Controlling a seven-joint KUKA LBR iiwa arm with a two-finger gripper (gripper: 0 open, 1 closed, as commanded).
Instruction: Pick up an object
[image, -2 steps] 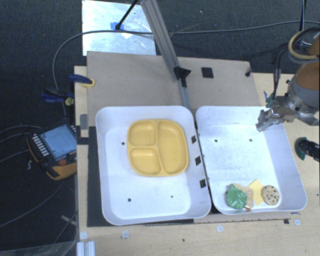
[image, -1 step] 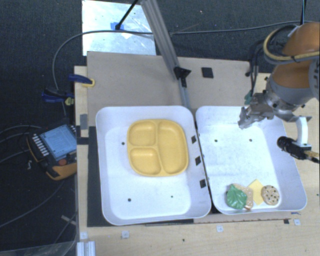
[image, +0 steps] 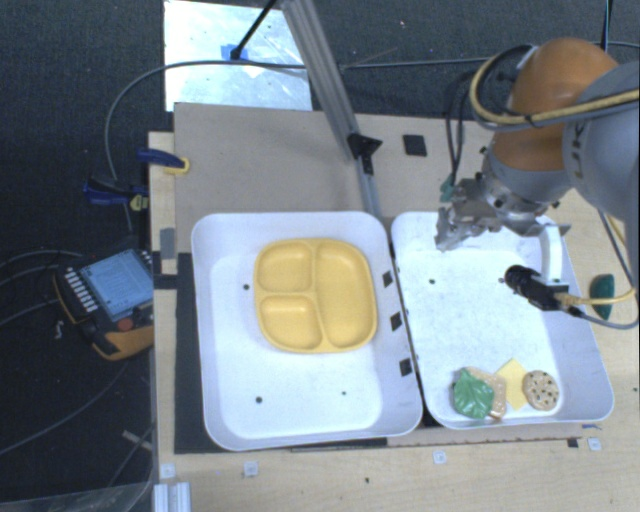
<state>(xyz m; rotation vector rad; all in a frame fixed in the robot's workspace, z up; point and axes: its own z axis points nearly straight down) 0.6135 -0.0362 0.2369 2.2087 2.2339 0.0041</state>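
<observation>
While end effector (image: 455, 232) grip state unreadable | round speckled cookie (image: 541, 389) | glossy three-compartment yellow plate (image: 315, 295)

grey arm (image: 605, 150), orange band (image: 545, 90), yellow and black cables, metallic hand (image: 458, 228).
</observation>
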